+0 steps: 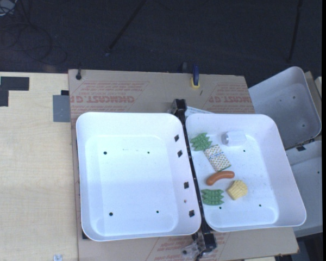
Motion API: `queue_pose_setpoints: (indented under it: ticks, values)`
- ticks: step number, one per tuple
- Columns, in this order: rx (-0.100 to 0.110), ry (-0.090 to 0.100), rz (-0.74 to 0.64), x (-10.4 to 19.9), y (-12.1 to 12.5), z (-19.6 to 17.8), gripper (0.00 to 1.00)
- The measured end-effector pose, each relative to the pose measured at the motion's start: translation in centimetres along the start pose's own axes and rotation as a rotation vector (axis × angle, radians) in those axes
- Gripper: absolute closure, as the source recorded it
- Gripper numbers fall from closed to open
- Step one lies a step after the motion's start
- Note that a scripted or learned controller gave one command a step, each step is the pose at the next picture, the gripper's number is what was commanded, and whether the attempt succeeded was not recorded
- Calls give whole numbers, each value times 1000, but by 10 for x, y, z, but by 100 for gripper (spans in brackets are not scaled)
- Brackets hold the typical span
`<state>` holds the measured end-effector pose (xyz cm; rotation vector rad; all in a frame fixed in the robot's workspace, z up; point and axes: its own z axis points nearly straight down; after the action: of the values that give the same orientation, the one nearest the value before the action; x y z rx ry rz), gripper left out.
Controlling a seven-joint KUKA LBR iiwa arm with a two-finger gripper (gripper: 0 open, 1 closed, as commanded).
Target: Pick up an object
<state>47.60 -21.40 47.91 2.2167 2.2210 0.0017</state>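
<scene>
**Pick not started: six candidates in the right bin**

Step in hand: target selection and approach, judging by the layout. Nothing was lifted; all items lay on the floor of the right bin (285, 200). Gripper state: could not tell from this view.

Near to far:
- A clamp fitting (204, 246) sat at the near edge, on the seam between the bins.
- Left bin (130, 222): bare white floor, just small dark holes.
- Green leafy piece (212, 197), nearest item, just beside the divider wall (189, 173).
- Yellow corn-like chunk (237, 189), right of it, close but apart.
- Orange sausage (220, 176), lying roughly left-right, just beyond those two.
- Patterned block (217, 157), tilted, mid-bin.
- Second green piece (201, 141), left of the block and near the divider.
- Pale cylinder (233, 138), farthest item, low contrast against the white.

Next move likely calls for a descent from above onto one item, jaws spread across its narrow axis. The corn chunk or the cylinder looked easiest, with free floor on the right side. The sausage would want the jaws set across its width.

In the way: both green pieces hugged the divider, so there was little clearance on that side. The near trio was bunched, so a neighbour could get nudged.

Surroundings: cardboard sheet (125, 94) under both bins, blue-and-yellow clamp (195, 78) on its far edge, grey panel (285, 99) far right, wooden bench (27, 173) on the left.
</scene>
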Motion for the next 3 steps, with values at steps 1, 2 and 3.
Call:
queue_pose_setpoints:
  ticks: [1,2,3]
  values:
    - [20,9,-4,71,-1,137,100]
    - [3,-1,5,12,-1,112,100]
    - [0,-1,0,1,0,56,100]
